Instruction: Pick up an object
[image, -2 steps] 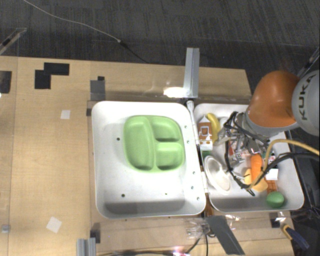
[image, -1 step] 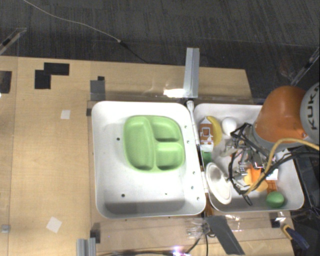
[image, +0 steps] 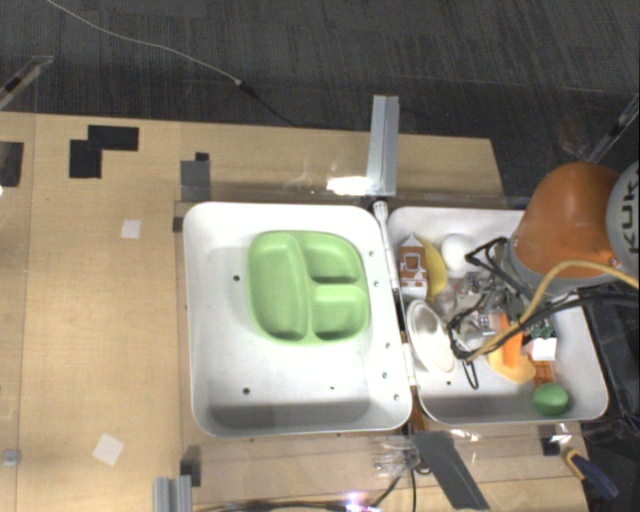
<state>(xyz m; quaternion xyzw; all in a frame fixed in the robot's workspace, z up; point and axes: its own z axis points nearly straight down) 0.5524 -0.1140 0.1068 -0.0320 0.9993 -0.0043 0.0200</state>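
Gripper (image: 478, 312) down in the right bin (image: 590, 400) among clutter — can't tell how the jaws stand, cables hide them — with banana (image: 436, 268), white cup (image: 424, 326) and orange piece (image: 512, 360) packed around it, green ball (image: 550, 398) nearer the bin's front corner — risk: snagging two items or slipping off.

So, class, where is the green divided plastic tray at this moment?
The green divided plastic tray lies in the left white bin, toward its upper middle, left of the ridge where the two bins meet.
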